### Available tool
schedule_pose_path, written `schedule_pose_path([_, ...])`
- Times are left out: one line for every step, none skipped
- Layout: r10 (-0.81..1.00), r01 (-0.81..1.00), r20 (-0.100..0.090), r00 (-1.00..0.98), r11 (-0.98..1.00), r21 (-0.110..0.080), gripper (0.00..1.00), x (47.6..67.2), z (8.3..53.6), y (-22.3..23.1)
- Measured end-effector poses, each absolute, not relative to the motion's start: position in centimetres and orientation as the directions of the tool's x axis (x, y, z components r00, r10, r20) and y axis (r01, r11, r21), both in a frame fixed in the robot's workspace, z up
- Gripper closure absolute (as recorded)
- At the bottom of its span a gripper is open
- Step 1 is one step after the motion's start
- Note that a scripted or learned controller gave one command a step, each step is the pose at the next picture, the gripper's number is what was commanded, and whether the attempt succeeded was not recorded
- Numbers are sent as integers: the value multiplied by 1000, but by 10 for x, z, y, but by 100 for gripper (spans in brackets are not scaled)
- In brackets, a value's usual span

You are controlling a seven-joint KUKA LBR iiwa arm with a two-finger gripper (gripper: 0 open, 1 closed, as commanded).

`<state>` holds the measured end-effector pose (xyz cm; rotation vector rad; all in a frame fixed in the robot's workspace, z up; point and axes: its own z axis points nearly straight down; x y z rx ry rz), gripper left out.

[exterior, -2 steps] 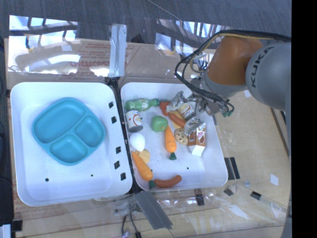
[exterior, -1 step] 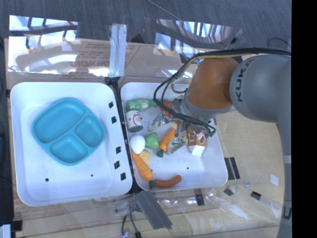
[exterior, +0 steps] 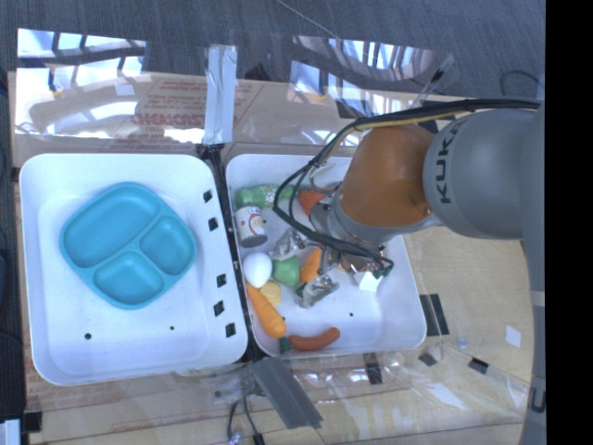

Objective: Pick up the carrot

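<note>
A long orange carrot lies slanted near the front left corner of the right bin, next to a yellow piece. A shorter orange carrot-like piece sits right under my gripper, in among its metal parts. The gripper is low in the middle of the right bin, with the orange-banded wrist above it hiding the bin's back right. Whether the gripper holds the short piece is unclear.
Around the gripper lie a white egg, a green item, a small can, a green vegetable, a red-orange piece and a reddish sausage-like item. The left bin holds a blue divided plate.
</note>
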<state>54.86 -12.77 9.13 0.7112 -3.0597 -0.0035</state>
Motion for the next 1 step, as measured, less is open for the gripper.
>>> schedule_pose_path([-448,-448,-3,-894,894,1,100,550,102,-126])
